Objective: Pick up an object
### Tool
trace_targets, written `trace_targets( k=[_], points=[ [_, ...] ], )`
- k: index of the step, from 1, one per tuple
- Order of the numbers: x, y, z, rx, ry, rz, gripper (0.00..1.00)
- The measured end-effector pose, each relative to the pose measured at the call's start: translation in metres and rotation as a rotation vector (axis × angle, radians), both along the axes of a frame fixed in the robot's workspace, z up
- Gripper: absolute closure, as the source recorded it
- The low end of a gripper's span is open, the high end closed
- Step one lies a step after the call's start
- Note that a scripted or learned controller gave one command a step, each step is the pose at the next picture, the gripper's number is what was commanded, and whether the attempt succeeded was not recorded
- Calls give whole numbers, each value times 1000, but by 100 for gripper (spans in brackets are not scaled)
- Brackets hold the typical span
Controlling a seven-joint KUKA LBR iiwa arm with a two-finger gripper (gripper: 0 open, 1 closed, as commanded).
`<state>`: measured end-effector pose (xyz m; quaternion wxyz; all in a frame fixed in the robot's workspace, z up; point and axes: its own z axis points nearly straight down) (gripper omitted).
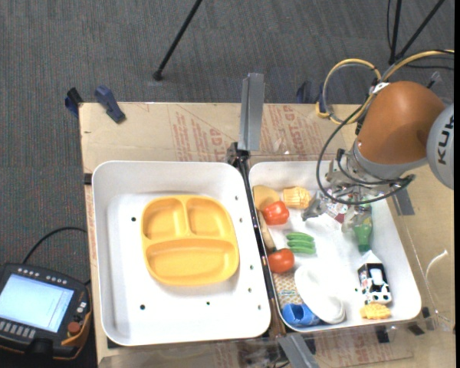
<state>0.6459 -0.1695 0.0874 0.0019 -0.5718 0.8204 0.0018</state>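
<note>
My gripper (339,204) hangs low over the upper middle of the right bin (405,261), under the arm's orange band. A green bottle-like toy (363,234) lies just right of and below it, and a yellow corn piece (297,197) lies just to its left. Other toys in this bin are a red tomato (275,213), a green pea pod (300,242), a second red piece (281,261), a white dish (320,290), a blue cup (295,314), a cow-print carton (374,282) and a yellow waffle (376,310). I see nothing lifted off the bin floor.
The left bin (111,228) holds a yellow divided plate (189,238). A tan rounded toy (264,196) and a wooden stick (267,236) lie against the right bin's left wall. A grey post (251,117) stands behind the bins. A teach pendant (34,305) sits at the lower left.
</note>
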Motion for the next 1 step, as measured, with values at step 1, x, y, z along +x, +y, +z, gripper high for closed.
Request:
trace_targets(
  k=[1],
  points=[
    [-31,-29,1,12,0,113,0]
  ],
)
